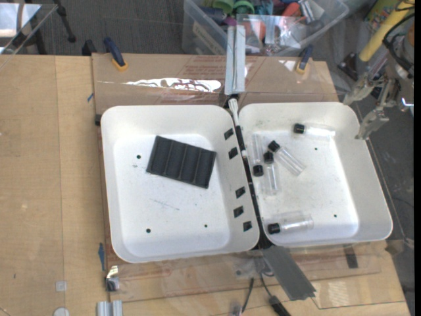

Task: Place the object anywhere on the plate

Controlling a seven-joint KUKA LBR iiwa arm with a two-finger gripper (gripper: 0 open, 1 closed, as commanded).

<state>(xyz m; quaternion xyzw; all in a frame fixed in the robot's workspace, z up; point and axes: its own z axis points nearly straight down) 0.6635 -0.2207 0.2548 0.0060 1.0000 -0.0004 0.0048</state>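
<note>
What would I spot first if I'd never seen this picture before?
Probably the black ribbed tray, dark against the left white bin. Next, the clear vials with black caps scattered in the right white bin. Behind both bins sits a clear tub of colourful odds and ends.

Robotics lab: white bins (118, 176) on plywood bench (46, 176), parts tub (197, 12).

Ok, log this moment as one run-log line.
left bin: dark ridged plate | right bin: clear vials with black caps, loose | none on plate
</note>
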